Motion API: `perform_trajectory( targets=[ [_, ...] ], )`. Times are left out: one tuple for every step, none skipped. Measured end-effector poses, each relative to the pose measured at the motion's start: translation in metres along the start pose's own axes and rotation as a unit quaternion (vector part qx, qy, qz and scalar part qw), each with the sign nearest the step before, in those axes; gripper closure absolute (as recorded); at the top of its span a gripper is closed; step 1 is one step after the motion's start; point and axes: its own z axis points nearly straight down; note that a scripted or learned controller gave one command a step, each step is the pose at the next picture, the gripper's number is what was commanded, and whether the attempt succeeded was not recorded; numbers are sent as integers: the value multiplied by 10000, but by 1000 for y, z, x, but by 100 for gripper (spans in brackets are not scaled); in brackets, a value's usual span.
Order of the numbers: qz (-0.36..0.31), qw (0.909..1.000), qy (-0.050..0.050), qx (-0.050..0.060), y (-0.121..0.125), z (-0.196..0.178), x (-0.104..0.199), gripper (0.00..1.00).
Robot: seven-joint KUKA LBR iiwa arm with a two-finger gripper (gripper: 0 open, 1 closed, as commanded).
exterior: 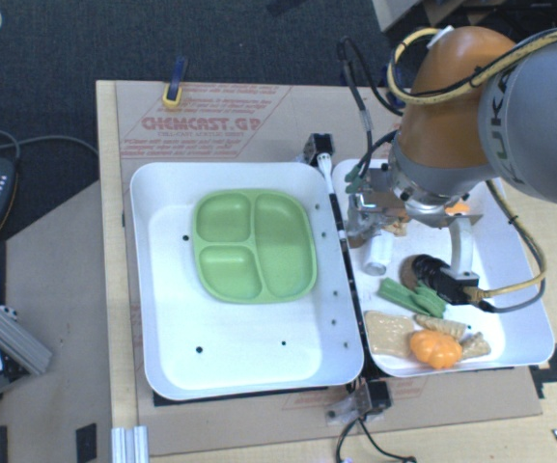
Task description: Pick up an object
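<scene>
**Camera view: right bin half covered by the arm, grip unreadable**

Hidden or unclear:
- Arm, grey with an orange band, reaches in from the right and covers the upper part of the right bin.
- Gripper hangs low over that bin's upper left corner, close to the wall shared with the left bin. From this angle I cannot tell whether it is open or closed, and nothing can be seen held in it.
- Small white piece just below the gripper. I cannot tell whether it is a loose item or part of the tool.
- Dark rounded thing near the bin's middle, partly covered and hard to make out.

Plainly seen, right bin, lower part:
- Green strip, lying at a slant.
- Tan slab, flat, just below the strip.
- Orange lump, resting on the slab's right part.
- All three lie apart from the gripper.

Left bin:
- Green divided tray, three compartments, lying flat in the upper middle.
</scene>
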Motion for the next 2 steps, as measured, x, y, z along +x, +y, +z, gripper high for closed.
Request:
perform_trajectory(
  targets=[
    [4, 10000, -8, -40, 9, -14, -10, 100],
    [7, 10000, -5, -4, 15, 3, -11, 100]
  ],
)
